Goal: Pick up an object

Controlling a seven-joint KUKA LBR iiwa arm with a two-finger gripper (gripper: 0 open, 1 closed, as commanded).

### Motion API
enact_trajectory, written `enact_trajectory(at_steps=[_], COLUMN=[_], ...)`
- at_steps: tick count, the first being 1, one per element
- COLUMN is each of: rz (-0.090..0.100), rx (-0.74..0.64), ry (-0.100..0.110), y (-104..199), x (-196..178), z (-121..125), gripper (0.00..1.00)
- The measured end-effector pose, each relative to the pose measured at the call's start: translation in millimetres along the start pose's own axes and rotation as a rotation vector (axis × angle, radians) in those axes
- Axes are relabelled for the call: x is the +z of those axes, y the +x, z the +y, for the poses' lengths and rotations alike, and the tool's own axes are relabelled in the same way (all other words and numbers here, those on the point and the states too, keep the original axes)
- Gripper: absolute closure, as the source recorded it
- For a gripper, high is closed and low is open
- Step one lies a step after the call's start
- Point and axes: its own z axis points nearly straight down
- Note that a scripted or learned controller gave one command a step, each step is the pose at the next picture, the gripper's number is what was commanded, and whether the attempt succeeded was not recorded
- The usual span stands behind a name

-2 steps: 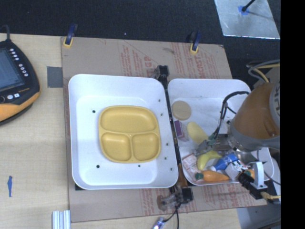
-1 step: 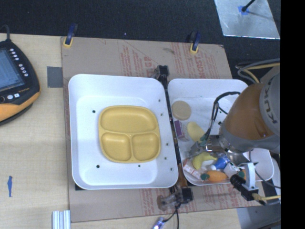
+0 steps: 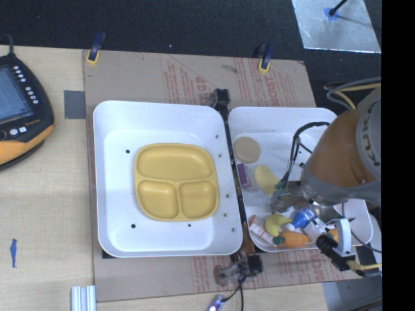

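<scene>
While tool [image 3: 293,206] state cannot be told, toys [image 3: 285,229] crowded just beneath; wrong item could be nudged, grasp missed.

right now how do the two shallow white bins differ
The left white bin holds a single yellow divided plastic tray lying flat at its middle; the right white bin holds a clutter of small toys, with the grey and orange arm reaching in. Both are shallow, white, rounded and sit side by side.
</scene>
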Motion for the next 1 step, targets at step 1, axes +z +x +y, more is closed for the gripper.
enact_trajectory(at_steps=[1], rz=[0.0], rx=[0.0], ry=[0.0], y=[0.0], x=[0.1], z=[0.0], gripper=[0.0])
